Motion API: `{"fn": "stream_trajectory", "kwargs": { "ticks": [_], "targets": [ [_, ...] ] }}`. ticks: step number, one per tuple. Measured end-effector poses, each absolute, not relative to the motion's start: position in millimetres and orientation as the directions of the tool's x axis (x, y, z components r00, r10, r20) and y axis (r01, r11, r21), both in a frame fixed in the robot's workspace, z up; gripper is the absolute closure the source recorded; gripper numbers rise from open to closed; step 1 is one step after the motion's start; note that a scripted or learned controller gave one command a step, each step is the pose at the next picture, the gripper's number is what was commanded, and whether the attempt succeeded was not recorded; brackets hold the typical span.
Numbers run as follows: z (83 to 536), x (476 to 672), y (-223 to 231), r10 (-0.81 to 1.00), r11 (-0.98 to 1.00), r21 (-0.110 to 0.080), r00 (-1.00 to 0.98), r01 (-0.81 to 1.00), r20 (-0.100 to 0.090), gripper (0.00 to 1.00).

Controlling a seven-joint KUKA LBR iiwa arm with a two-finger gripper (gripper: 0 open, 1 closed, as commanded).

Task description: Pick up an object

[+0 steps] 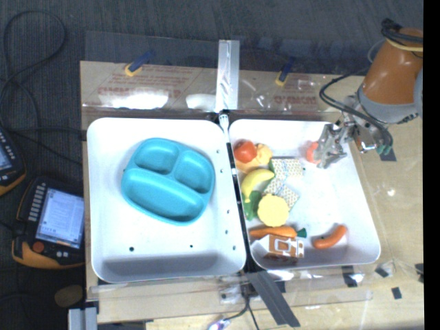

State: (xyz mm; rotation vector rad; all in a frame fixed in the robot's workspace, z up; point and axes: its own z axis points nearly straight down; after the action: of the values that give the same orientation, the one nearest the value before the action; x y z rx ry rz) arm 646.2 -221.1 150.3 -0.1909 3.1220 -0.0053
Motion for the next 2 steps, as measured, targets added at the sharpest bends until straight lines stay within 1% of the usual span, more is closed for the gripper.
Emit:
{"fn": "stream_trajectory", "kwargs": {
  "ticks": [1,2],
  "targets": [
    [102.6,665.1,-221.7,-0.358,0.934,-0.002,-0.934,-0.358,-0.004,1.0],
    [92.3,672.0,-203.0,-0.538,0.843,-0.013,-0.843,-0.538,-0.009,1.0]
  ]
}}
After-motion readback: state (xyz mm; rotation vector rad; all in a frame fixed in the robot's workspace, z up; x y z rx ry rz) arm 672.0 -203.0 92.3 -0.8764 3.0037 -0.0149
